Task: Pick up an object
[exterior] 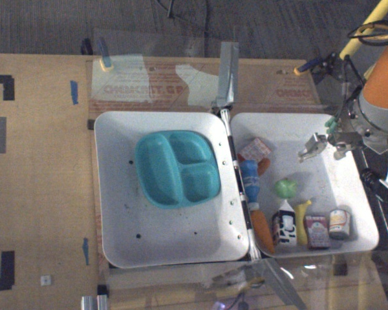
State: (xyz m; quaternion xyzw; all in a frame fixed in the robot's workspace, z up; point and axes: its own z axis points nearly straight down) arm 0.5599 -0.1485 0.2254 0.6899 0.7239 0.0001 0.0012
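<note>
Green ball (pixel 285 187) in right bin (pixel 349 179), below-left of tool (pixel 320 145), tool's grip state unclear

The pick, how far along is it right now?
Nothing looks picked yet. The tool hangs over the upper part of the right bin with no object seen in it. The green ball, banana, bottle, carrot and cans all lie in that bin; the teal tray sits in the left bin. Descending, closing on an object and lifting are all left.
</note>
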